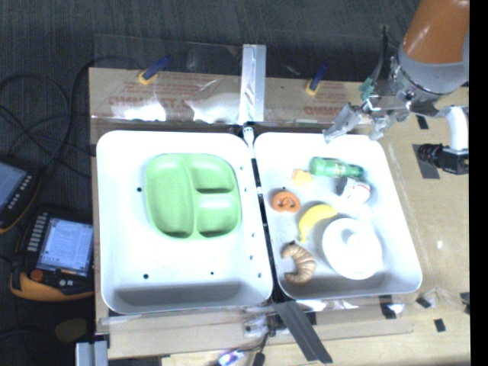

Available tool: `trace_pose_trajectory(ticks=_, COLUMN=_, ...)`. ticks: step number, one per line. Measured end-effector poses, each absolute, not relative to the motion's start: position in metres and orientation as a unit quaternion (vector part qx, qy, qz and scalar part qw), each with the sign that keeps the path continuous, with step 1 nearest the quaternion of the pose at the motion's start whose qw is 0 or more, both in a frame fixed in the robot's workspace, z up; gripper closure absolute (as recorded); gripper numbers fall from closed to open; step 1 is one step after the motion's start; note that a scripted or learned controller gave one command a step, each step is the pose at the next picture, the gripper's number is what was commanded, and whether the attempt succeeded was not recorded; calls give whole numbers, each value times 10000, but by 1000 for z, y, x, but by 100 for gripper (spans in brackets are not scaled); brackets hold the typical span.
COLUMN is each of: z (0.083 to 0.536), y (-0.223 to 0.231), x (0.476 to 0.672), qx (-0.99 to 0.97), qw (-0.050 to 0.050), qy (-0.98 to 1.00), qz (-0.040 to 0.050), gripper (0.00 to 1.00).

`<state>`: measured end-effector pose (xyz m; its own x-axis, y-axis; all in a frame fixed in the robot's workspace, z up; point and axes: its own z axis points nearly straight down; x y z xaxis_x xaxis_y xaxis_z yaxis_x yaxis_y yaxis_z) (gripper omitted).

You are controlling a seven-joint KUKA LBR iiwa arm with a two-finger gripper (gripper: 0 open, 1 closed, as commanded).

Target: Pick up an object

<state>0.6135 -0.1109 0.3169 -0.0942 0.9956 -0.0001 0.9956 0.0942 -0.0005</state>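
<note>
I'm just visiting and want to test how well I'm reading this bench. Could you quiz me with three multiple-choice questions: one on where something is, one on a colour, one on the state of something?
1. Where is the divided tray?
A. left bin
B. right bin
C. on the bench outside the bins

2. What colour is the bottle?
A. red
B. green
C. blue

3. How is the bottle resting?
A. upright
B. on its side
C. lifted in the end effector

Answers:
1. A: the tray sits in the left bin, apart from the other things.
2. B: its body is green, near the far wall of the right bin.
3. B: it lies lengthwise on the bin floor, while the end effector is over the bin's far rim, apart from it.
</note>
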Motion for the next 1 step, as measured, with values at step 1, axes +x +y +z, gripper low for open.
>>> trace_pose_trajectory(ticks=1, z=190, y=-83, x=592, qx=-6702, qw=10, qy=-7421, qz=10, gripper=0)
